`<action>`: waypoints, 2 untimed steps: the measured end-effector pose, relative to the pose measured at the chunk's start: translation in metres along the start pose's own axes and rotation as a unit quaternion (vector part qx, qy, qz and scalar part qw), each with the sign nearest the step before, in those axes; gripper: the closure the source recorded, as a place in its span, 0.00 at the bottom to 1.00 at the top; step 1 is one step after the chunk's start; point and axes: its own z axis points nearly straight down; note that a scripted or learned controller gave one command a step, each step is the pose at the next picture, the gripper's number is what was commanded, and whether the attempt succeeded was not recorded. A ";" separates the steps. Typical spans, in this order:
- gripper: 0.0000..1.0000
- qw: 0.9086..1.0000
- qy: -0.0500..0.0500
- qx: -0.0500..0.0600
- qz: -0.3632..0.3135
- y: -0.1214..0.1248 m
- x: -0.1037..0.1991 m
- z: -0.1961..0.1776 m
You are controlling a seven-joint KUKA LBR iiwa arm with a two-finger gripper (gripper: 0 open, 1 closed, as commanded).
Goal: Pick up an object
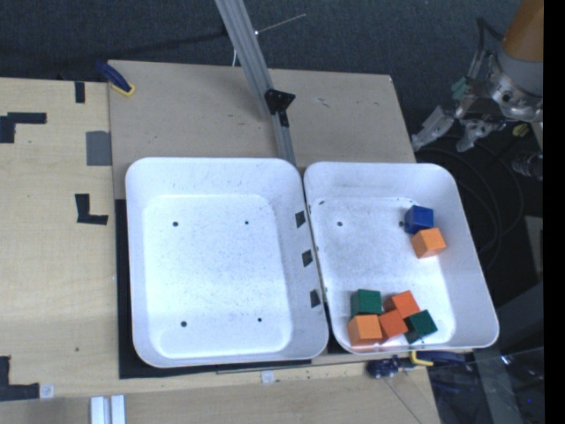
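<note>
The right bin [381, 171] holds several small cubes. A blue cube [420, 216] touches an orange cube [429, 242] near the bin's right wall. At the front lies a tight cluster: a green cube [365, 303], an orange cube [405, 304], another orange cube [364, 329], a red-orange cube [392, 325] and a dark green cube [422, 325]. My gripper [461, 124] hangs beyond the right bin's far right corner, off the bench, below the orange band [526, 25]. It is well away from every cube and nothing shows in it.
The left bin [132, 237] sits beside the right one. A slanted metal pole [247, 42] with a black clamp [280, 101] ends at the bins' far edge. A blue and yellow tool [115, 76] lies at the far left; another [397, 365] sits below the right bin.
</note>
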 end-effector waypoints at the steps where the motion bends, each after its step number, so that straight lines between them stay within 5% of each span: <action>1: 0.00 1.000 0.000 0.000 0.000 0.000 0.000 0.000; 2: 0.00 1.000 0.000 0.002 0.001 0.005 -0.008 0.051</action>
